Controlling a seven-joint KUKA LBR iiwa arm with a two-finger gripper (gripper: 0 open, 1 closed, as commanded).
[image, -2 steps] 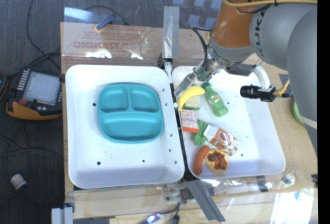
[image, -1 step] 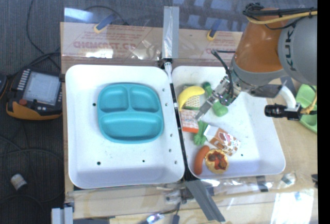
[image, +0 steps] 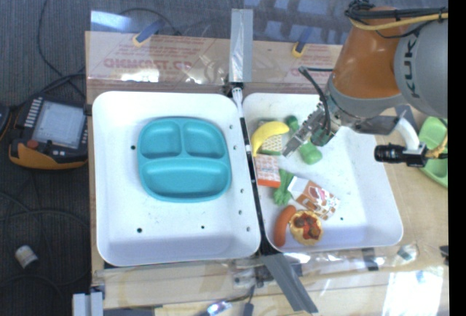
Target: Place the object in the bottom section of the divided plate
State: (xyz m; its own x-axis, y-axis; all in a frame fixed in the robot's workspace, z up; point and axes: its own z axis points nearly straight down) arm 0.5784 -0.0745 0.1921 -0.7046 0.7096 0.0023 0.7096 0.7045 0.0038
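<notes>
The gripper (image: 300, 138) is hanging low over the right bin (image: 378, 191), just beside the yellow toy (image: 268, 135) and a green block (image: 311, 154). The blue divided plate (image: 183, 159) is sitting in the left bin (image: 116, 183).

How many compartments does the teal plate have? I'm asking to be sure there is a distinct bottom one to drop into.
3. The divided plate in the left bin has two small sections side by side along its far edge and one wide section across its near, bottom edge.
</notes>
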